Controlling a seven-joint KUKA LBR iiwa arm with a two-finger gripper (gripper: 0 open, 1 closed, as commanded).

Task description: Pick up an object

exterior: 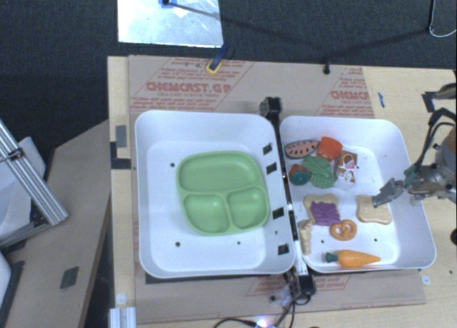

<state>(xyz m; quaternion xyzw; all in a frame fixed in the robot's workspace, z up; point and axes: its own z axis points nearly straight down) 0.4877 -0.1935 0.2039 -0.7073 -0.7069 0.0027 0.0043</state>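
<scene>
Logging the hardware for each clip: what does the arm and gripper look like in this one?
At the frame's right edge, the gripper looks like dull grey metal with a slim, tapered tip. Its body behind is darker grey with a small teal patch. Above it, the arm shows a sliver of orange, and thin dark cables or rods run beside it. No readable markings are visible.

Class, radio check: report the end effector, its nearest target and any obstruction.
End effector low over right bin, holding nothing. Nearest: tan toast piece, just beside it. Pretzel and carrot close by.
</scene>
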